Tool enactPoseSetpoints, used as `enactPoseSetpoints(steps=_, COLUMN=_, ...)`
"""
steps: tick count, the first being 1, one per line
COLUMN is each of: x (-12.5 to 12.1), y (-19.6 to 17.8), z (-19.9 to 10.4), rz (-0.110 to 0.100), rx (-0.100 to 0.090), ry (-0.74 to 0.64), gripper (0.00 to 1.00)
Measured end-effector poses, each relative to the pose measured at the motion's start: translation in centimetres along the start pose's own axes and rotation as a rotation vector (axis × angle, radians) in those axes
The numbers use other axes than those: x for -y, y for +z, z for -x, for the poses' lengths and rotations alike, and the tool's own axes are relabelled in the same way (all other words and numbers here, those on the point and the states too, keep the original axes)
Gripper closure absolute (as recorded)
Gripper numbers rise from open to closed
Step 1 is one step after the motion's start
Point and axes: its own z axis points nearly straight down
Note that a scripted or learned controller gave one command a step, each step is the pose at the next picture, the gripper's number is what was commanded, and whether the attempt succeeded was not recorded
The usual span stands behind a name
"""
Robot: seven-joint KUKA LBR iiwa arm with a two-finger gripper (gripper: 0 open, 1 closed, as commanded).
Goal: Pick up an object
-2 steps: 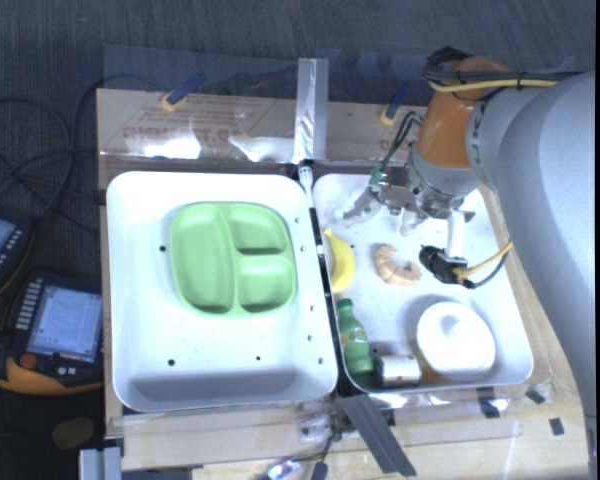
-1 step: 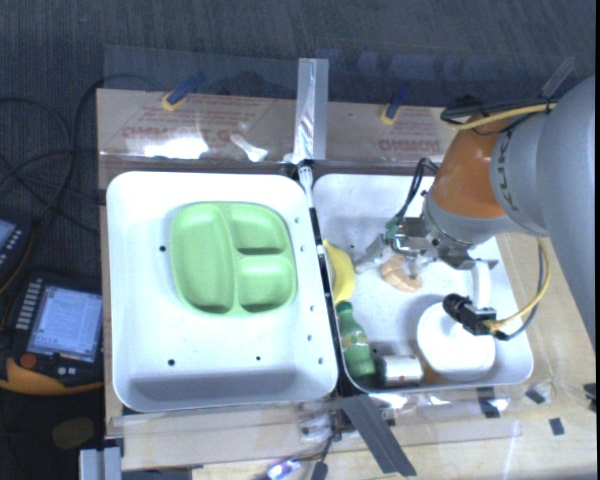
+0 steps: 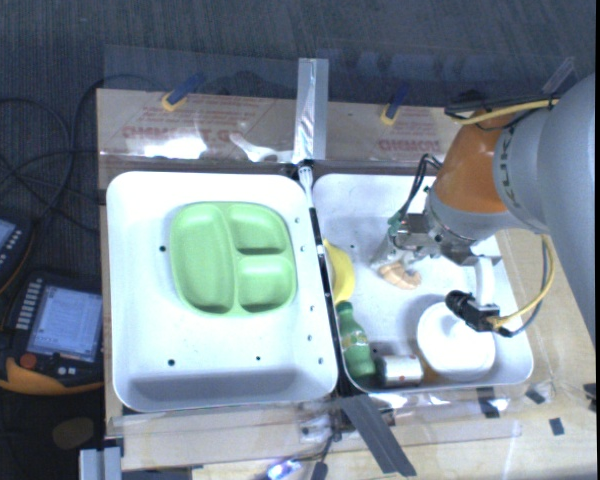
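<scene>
- The hand (image 3: 408, 251) hangs low in the right bin (image 3: 360, 203), just above a small pale, orange-tinged object (image 3: 401, 274); whether it is released or clenched I cannot tell.
- That object lies on the bin floor, near the bin's middle, apparently ungrasped.
- Along the bin's left wall lie a banana (image 3: 341, 273) and a green bottle (image 3: 355, 340); a white round container (image 3: 451, 339) sits toward the bin's near right corner.
- Risk: the object looks small and flat, so a closing grip may slide over it or nudge it aside.
- Risk: the wrist cable (image 3: 510, 318) hangs near the container and could snag or drag it on lifting.
- The left bin (image 3: 140, 358) holds a green tray (image 3: 233, 255), well apart from the action.
</scene>
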Motion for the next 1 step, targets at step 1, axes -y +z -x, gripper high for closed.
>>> enactPoseSetpoints(steps=1, x=-4.26, y=-8.34, z=-5.75, rz=-0.014, rx=0.001, ry=0.031, gripper=1.0)
